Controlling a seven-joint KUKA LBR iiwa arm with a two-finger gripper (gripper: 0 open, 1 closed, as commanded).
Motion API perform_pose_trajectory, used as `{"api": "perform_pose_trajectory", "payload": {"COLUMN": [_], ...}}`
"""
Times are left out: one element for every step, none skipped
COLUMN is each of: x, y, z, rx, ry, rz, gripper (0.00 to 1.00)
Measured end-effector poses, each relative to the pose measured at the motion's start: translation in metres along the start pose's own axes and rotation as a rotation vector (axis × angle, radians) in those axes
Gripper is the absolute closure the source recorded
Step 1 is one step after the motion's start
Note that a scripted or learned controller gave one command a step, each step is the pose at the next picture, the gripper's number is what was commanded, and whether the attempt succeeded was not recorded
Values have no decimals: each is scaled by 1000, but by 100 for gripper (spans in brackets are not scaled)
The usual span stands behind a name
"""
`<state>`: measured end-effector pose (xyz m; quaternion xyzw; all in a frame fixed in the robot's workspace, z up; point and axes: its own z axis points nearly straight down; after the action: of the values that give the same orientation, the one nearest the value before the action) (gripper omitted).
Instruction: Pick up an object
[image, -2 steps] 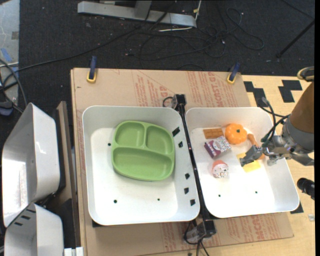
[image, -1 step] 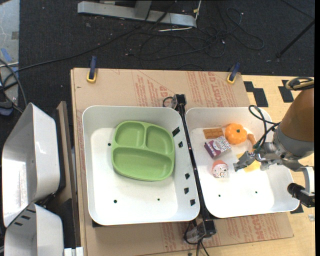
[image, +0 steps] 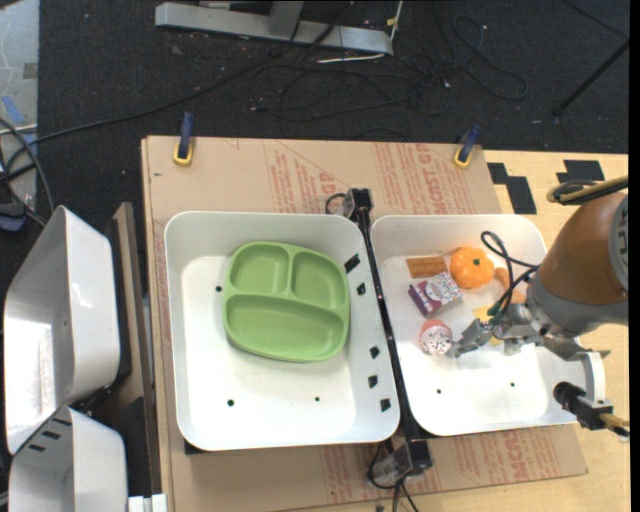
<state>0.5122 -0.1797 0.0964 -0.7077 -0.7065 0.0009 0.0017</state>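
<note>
The gripper (image: 470, 343) is low in the right bin (image: 520, 405); I cannot tell its state. A small round pink object (image: 436, 339) lies just at its 9 o'clock, not lifted. An orange fruit (image: 471, 268) sits at 12 o'clock. The pick is not done.

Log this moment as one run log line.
arm: over right bin | gripper: beside pink round object, nothing held | green tray: left bin

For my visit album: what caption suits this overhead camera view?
Robot hand reaches beside a small pink object in the right bin; green tray sits in the left bin.
</note>
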Motion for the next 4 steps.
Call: {"api": "perform_pose_trajectory", "payload": {"x": [0, -2, 3, 3], "y": [1, 8, 18, 19], "z": [-13, -58, -114, -133], "rx": [-4, -8, -9, -7], "ry": [-1, -3, -3, -3], "rz": [1, -4, -7, -6], "gripper": [100, 100, 100, 100]}}
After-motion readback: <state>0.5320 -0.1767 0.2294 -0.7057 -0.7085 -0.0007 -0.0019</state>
